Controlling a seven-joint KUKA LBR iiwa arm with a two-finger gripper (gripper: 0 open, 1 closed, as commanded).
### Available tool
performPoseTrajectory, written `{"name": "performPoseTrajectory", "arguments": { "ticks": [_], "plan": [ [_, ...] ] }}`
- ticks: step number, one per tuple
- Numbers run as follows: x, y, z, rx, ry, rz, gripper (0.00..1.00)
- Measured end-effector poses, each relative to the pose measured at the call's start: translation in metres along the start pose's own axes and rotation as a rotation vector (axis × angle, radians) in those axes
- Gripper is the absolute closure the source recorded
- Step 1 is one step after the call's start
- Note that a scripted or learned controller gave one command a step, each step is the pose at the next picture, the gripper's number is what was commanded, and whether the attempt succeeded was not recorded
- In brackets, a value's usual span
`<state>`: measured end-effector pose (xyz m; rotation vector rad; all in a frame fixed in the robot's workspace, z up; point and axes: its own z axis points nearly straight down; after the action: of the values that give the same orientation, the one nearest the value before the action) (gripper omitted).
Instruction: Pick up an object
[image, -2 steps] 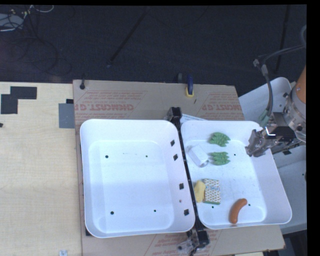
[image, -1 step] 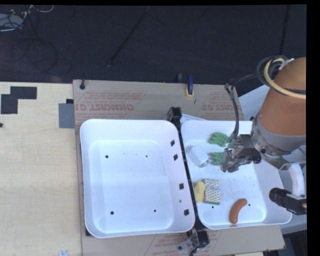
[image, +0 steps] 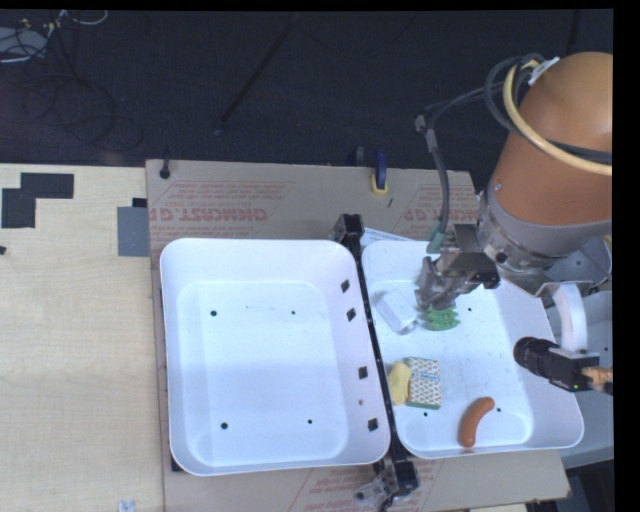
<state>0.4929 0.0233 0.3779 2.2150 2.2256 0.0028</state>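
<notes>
Pale wood covers the worktop (image: 70, 330), and on it a sheet of brown cardboard (image: 270, 200) carries two shallow white bins side by side. In the camera view the left bin (image: 180, 300) has only its small dark floor holes to show, while the right bin (image: 560, 425) holds the loose items. The grey arm with its orange band (image: 560, 140) comes in from the right, and its tool (image: 437, 296) hangs low over the upper middle of the right bin, just above a small green object (image: 442, 320) and beside a pale clear piece (image: 395, 312); whether the tool is clenched or released I cannot tell. Nearer the front lie a yellow piece (image: 399, 381) touching a checked packet (image: 424, 381), and an orange sausage shape (image: 475, 421) apart from them.
</notes>
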Motion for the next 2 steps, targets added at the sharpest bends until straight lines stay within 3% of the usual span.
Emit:
{"name": "performPoseTrajectory", "arguments": {
  "ticks": [1,2],
  "plan": [
    [0.043,0.006,-0.076,-0.003,0.001,0.001,1.0],
    [-0.021,-0.019,0.022,0.016,-0.003,0.012,1.0]
  ]
}}
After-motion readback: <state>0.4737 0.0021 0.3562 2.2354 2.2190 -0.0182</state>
